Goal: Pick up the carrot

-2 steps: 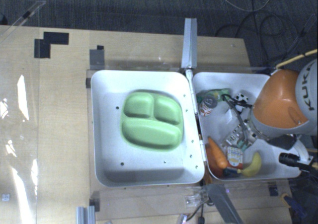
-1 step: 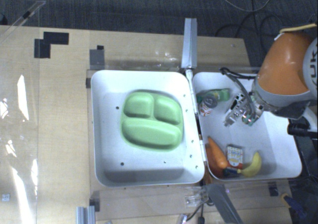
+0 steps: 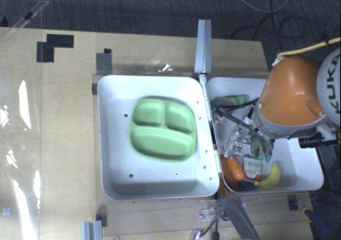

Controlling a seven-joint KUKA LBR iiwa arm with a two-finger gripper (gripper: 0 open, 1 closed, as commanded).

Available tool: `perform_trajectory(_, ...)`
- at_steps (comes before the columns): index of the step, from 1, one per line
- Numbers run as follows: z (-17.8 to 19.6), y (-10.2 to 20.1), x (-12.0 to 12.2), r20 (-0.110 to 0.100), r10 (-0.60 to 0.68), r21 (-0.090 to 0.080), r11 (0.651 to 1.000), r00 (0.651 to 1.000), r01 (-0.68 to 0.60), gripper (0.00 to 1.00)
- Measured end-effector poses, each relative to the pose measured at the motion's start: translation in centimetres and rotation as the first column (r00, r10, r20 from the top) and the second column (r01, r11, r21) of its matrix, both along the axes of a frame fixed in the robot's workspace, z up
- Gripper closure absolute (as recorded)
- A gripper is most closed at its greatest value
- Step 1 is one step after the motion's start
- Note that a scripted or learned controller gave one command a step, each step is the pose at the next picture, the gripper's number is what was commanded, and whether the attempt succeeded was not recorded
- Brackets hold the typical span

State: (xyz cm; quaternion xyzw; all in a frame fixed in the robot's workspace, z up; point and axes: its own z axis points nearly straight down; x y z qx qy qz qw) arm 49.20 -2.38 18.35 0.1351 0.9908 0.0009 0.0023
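The carrot [image 3: 232, 168], orange and stubby, lies at the front left corner of the right bin [image 3: 303, 178]. My gripper [image 3: 246, 146] hangs just above and behind it, under the orange-banded wrist [image 3: 293, 95]. Cables and the wrist body cover much of the gripper. Beside the carrot lie a small red-and-white packet [image 3: 251, 168] and a yellow banana [image 3: 270, 176].
The left bin [image 3: 112, 143] holds a green three-compartment tray [image 3: 162, 129]. A green item [image 3: 230, 100] sits at the back of the right bin. A metal divider post [image 3: 203, 47] stands between the bins at the back.
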Motion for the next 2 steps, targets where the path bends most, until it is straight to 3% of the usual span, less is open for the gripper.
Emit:
perform_trajectory(1, 0.0, 0.3, -0.2, 0.003, 0.455, -0.003, 0.891, 0.891, -0.455, 1.00)
perform_trajectory(2, 0.0, 3.9, 0.4, 0.003, 0.608, -0.004, 0.794, 0.794, -0.608, 1.00)
